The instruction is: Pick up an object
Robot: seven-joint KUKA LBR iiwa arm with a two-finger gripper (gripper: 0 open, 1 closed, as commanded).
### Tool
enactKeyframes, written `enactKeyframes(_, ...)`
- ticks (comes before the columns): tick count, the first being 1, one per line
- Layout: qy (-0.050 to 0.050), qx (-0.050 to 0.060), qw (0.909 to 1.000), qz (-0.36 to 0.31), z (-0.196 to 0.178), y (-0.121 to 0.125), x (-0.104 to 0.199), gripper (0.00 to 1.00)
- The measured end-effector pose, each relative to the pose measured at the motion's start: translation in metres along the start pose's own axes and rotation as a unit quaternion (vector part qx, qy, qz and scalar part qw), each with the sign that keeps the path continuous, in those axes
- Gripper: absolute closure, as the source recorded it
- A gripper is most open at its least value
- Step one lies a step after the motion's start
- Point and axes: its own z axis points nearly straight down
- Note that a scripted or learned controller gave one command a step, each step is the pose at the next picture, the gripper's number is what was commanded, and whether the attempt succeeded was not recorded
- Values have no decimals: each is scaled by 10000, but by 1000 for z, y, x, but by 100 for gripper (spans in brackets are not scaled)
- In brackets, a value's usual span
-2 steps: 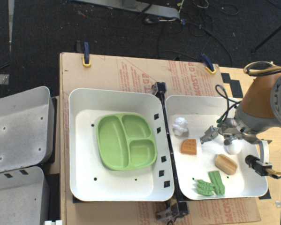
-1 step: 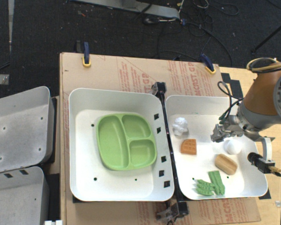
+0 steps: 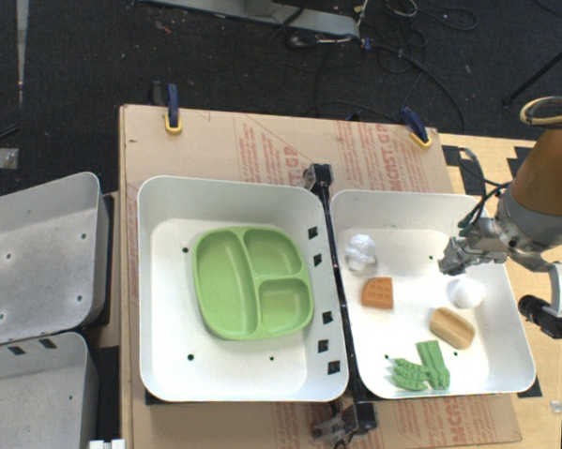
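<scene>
The right bin point(image 3: 499, 371) holds several small objects. A white ball point(image 3: 466, 294) lies toward its right side, with a tan bread-shaped piece point(image 3: 452, 327) just below it. An orange waffle-like square point(image 3: 378, 292) and a white crumpled item point(image 3: 359, 253) lie near the bin's left wall. A green toothed toy point(image 3: 422, 367) rests at the front. My gripper point(image 3: 456, 259) hangs over the right bin's upper right, just above and slightly left of the white ball; I see nothing held in it.
The left bin point(image 3: 161, 353) contains a light green divided plate point(image 3: 254, 283). A black divider with clips runs between the bins point(image 3: 328, 268). White bin-like panels point(image 3: 35, 253) lie off the bench at left. The arm's orange band point(image 3: 547, 176) looms at right.
</scene>
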Motion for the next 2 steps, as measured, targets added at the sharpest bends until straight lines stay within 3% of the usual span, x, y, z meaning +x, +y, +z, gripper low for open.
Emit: enactKeyframes(2,-5,-9,10000,-24,-113,-2,-7,100)
